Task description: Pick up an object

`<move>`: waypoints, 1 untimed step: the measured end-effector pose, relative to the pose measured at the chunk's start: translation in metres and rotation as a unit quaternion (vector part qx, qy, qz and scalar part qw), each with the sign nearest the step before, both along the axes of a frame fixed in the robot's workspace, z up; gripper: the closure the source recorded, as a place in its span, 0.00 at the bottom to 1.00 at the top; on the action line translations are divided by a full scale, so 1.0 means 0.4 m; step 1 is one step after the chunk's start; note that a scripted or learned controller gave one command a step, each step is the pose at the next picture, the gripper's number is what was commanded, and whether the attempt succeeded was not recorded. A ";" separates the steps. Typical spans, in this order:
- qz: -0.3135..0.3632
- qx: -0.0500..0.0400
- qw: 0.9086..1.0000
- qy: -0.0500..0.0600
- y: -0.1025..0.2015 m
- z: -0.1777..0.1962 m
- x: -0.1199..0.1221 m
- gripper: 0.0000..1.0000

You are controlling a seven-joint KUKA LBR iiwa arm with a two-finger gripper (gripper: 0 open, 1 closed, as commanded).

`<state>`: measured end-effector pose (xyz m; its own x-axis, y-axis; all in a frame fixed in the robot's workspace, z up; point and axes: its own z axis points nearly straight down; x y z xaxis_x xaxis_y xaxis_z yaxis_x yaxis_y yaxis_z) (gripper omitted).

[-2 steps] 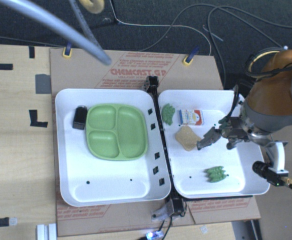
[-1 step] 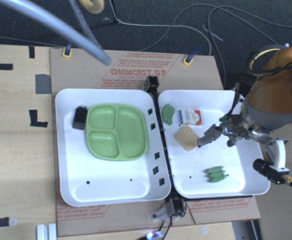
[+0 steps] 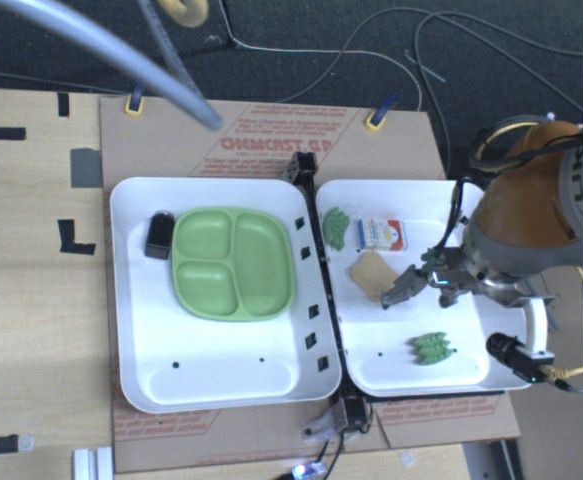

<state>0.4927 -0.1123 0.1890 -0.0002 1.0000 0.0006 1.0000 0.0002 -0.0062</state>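
Observation:
The right bin (image 3: pixel 471 200) holds a tan sponge-like block (image 3: pixel 371 274), a small white, red and blue box (image 3: pixel 381 233), a dark green leafy toy (image 3: pixel 335 228) and a green toy (image 3: pixel 432 347) near its front. My gripper (image 3: pixel 423 284) hangs over the right bin, just right of the tan block and above the front green toy. Its dark fingers (image 3: pixel 402 290) spread toward the left with nothing between them. The orange band and grey wrist (image 3: pixel 526 208) fill the bin's right side.
The left bin (image 3: pixel 131 268) holds a light green divided plate (image 3: pixel 235 264) and a small black block (image 3: pixel 159 235) to the plate's left. A black divider with clips (image 3: pixel 316 268) runs between the bins. Cables lie on the dark floor behind.

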 end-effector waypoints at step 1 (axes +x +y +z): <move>0.000 0.000 1.000 0.000 0.004 -0.110 -0.009 0.00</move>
